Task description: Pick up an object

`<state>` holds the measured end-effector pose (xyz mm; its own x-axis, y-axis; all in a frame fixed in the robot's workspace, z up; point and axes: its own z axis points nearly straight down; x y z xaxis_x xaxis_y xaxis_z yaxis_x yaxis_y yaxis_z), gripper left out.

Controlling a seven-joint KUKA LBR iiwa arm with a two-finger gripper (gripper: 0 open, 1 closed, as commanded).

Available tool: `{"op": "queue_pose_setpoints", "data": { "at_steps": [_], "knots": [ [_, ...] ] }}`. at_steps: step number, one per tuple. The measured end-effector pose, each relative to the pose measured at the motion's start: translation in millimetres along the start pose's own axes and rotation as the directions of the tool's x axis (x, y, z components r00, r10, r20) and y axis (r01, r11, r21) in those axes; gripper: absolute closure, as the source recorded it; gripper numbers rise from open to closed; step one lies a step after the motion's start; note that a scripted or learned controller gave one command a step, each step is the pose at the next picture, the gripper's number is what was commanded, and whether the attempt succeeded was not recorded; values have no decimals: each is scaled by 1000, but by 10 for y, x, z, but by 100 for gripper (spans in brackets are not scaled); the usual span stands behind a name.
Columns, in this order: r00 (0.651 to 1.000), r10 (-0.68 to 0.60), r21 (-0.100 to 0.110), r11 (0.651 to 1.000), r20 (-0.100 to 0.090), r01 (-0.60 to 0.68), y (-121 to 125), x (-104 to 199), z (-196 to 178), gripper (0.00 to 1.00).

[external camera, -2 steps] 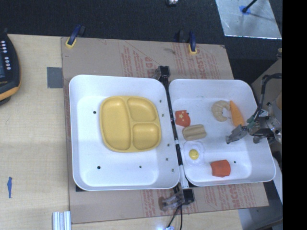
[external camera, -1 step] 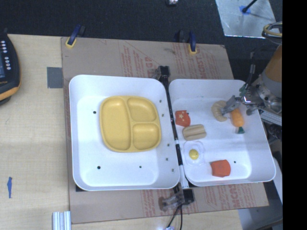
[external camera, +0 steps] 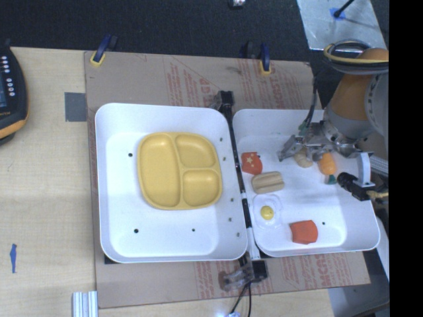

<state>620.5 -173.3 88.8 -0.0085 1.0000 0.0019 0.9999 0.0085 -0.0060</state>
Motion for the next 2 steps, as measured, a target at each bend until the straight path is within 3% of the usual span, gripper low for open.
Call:
{"op": "queue_pose_setpoints", "data": {
  "at_steps": [1,2],
  "knots": [
    [1000,2,-7,1000,4,-2,353,-204,-43,0],
    [1000,-2,-5,1000,5,2,347,-206,-162,100]
  ]
}}
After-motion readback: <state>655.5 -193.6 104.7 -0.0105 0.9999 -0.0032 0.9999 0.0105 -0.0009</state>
